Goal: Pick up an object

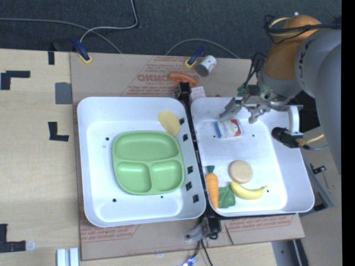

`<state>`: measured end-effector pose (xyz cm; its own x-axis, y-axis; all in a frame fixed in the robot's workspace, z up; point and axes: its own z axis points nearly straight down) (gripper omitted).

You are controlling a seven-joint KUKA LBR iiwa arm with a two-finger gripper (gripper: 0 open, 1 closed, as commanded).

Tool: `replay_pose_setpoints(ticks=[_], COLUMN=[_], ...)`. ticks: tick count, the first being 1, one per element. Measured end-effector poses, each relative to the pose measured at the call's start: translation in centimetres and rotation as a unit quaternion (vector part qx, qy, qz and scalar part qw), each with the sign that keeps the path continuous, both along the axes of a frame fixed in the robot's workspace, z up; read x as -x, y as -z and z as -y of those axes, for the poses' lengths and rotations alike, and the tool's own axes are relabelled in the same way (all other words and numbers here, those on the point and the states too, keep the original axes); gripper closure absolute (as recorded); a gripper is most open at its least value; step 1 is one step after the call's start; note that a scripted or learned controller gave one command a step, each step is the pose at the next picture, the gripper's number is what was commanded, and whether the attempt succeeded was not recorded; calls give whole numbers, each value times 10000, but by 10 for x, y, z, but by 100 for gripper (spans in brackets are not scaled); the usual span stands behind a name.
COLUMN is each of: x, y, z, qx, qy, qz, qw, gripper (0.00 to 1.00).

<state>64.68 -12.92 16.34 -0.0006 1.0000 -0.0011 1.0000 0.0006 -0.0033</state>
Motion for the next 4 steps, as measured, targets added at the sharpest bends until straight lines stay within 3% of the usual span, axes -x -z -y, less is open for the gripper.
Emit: replay_pose_setpoints(ticks=[1, 2, 3, 4], x=[-3, 0, -23, -6], y=[72, 47, 77, 77], z=[-25, -11, 8, 8], qx=[22, -2, 5, 8], qy=[1, -4, -6, -6], qz=[64, 15, 37, 33], qw=[10000, 10000, 10000, 10000], gripper=[0, 0, 0, 0])
